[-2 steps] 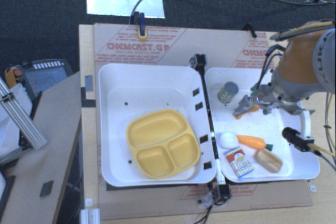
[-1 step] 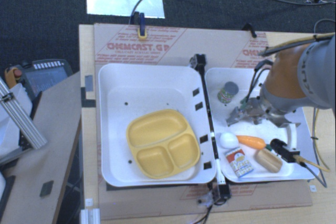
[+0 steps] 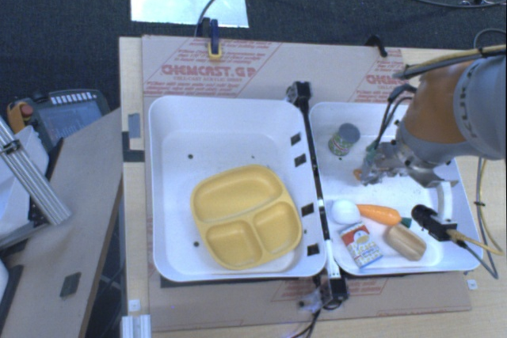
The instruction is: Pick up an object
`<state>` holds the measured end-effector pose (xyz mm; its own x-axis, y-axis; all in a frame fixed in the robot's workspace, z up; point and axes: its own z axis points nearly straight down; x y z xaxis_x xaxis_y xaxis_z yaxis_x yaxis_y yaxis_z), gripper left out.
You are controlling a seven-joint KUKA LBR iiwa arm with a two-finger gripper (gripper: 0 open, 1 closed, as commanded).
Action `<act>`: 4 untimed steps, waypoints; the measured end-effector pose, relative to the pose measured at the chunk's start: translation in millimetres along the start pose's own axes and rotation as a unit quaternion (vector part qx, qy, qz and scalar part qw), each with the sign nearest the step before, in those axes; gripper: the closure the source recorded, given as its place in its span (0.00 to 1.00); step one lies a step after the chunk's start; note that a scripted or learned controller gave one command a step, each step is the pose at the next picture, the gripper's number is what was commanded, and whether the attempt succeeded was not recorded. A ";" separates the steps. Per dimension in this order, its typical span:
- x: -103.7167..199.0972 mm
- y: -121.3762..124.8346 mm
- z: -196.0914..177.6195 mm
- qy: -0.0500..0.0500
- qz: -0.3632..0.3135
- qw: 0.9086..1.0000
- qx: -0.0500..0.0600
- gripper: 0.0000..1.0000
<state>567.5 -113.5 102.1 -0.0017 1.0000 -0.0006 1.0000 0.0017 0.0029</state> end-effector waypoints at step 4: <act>48.3 19.5 -147.7 0.001 -0.004 1.000 0.000 1.00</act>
<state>586.5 -65.1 249.8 -0.0094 1.0000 0.0007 0.9999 0.0094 0.0037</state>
